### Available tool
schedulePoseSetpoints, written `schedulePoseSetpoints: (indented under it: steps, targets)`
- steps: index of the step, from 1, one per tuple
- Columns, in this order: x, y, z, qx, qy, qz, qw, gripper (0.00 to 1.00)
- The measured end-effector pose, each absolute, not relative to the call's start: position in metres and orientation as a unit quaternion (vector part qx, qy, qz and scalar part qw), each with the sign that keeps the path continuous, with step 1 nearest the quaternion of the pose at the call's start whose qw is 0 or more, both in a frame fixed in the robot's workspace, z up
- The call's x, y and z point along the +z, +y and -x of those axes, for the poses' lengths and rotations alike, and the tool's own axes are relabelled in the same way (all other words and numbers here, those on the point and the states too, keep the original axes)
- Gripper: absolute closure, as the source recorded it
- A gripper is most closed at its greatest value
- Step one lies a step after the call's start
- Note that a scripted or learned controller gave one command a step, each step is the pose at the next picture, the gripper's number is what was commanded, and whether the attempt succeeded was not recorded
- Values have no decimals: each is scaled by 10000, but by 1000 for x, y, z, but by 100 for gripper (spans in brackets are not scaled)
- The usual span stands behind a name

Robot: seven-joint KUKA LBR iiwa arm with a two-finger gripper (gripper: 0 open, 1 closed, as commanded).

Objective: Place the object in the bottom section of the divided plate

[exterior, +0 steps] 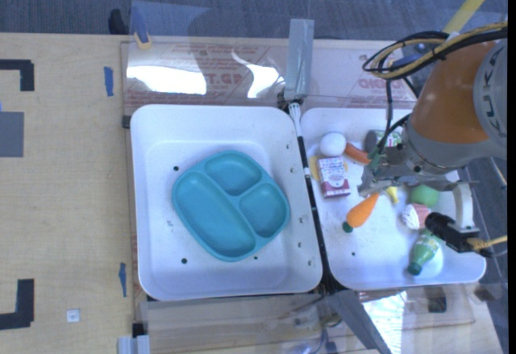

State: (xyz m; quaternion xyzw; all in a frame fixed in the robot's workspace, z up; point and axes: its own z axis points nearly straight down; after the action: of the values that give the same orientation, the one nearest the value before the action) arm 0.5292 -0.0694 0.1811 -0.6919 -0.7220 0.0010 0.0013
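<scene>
The blue divided plate lies tilted in the middle of the left bin. It has one long section along its lower-left side and two smaller ones toward the upper right, and all three look bare. So nothing has been delivered yet, and the plate waits apart from the clutter, presumably so that a drop into it is easy to read.

The task does not name the object, so it must be one of the toys in the right bin. The gripper hangs low over that bin, just above the toy carrot, whose orange body points up toward it with the green end lower left. That makes the carrot the likely pick, though this is only a judgement. Whether the gripper has hold of anything, or how wide it stands, I cannot tell: the wrist and cabling cover it from above.

Close by lie a small red and white carton, a white egg-shaped ball above it, another orange piece, a pale green round item and a green bottle near the lower rim. The crowding explains the steep approach from above, which gives the arm's grey and orange body room to come down without sweeping the neighbours aside.
</scene>
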Motion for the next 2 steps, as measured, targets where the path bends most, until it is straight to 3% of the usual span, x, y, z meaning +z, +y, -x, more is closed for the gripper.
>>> schedulePoseSetpoints:
  steps: [1,2]
  targets:
    - [162,-105,-547,15,-7629,6465,10,100]
    - [258,-41,-569,-5,-8454,5342,-14,100]
